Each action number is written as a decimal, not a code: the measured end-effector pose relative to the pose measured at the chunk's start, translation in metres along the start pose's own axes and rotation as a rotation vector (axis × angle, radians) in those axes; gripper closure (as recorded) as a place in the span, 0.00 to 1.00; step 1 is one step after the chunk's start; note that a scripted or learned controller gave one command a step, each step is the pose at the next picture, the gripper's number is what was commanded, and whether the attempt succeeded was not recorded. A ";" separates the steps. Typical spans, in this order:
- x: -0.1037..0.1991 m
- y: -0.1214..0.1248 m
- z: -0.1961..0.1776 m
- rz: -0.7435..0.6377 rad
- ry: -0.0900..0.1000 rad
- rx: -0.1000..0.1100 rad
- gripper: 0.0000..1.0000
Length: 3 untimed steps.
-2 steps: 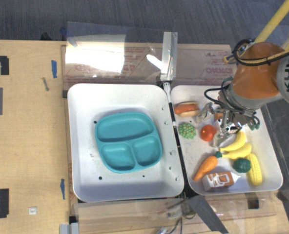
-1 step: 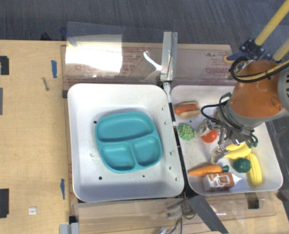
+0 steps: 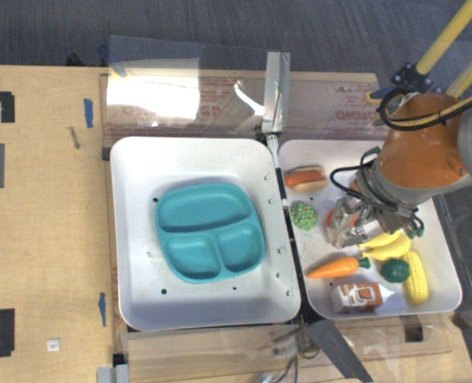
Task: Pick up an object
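Note:
The right bin (image 3: 447, 294) holds several toy foods: a hot dog (image 3: 304, 178), a green round piece (image 3: 304, 215), a carrot (image 3: 333, 269), a banana (image 3: 387, 244), a corn cob (image 3: 416, 278), a dark green vegetable (image 3: 395, 271) and a small brown-labelled carton (image 3: 360, 296). My gripper (image 3: 349, 224) hangs low in the middle of this bin, just left of the banana and above the carrot. The orange band of the arm (image 3: 423, 142) covers the bin's back right part.
The left bin (image 3: 132, 214) holds a teal divided plate (image 3: 210, 231). A clear plastic wall (image 3: 188, 94) and a metal post (image 3: 275, 90) stand behind the bins. Bare wooden bench (image 3: 37, 230) lies to the left.

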State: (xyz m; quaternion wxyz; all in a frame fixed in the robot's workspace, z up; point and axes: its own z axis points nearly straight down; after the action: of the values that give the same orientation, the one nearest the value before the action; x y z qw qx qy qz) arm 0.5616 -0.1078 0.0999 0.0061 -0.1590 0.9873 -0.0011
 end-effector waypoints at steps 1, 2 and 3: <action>0.040 0.023 0.009 0.134 -0.003 0.002 1.00; -0.050 -0.048 -0.059 0.160 0.000 0.002 1.00; -0.048 -0.046 -0.055 0.160 0.006 -0.002 0.00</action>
State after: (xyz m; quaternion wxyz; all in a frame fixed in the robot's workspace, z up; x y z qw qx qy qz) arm 0.6211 -0.1366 0.1559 0.0028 -0.0794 0.9968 0.0000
